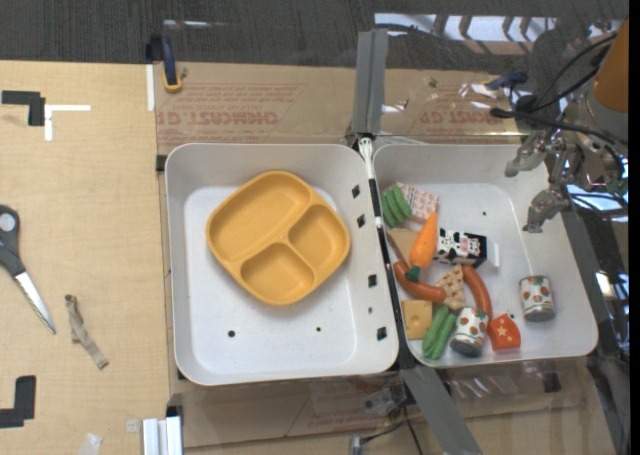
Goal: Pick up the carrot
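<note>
I am eyeing the carrot, lying by the right bin's left wall among other toy foods. It is looking light, stiff and slick, so I am planning a mid-body grip. The pincer is hanging near the right wall; its state I cannot tell.

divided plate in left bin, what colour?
Yellow-orange divided plate, shown in the camera view.

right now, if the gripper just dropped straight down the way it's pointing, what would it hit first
Probably bare floor of the right bin, near its right wall. The gripper hangs over open white space; the carrot lies well to its left and the small can nearer the camera. Depth is uncertain from this slanted view.
</note>
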Controlling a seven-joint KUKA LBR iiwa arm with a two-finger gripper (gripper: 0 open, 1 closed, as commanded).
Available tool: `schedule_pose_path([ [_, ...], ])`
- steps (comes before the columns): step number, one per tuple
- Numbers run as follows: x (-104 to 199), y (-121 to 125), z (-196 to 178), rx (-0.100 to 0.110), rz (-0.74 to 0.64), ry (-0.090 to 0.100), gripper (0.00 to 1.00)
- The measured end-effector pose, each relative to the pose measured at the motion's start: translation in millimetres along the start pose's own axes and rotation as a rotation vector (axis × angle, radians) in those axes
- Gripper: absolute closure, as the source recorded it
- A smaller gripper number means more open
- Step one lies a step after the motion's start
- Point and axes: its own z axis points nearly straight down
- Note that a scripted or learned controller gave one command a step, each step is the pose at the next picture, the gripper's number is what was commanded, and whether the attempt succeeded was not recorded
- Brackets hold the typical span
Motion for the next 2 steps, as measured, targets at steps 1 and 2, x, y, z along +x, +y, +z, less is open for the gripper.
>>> schedule_pose_path([
  [1, -27.2, 52.7, 79.6, 0.0, 0.047, -0.008, 0.0],
  [2, 4.1, 110.9, 92.7, 0.004, 0.114, -0.028, 0.0],
])
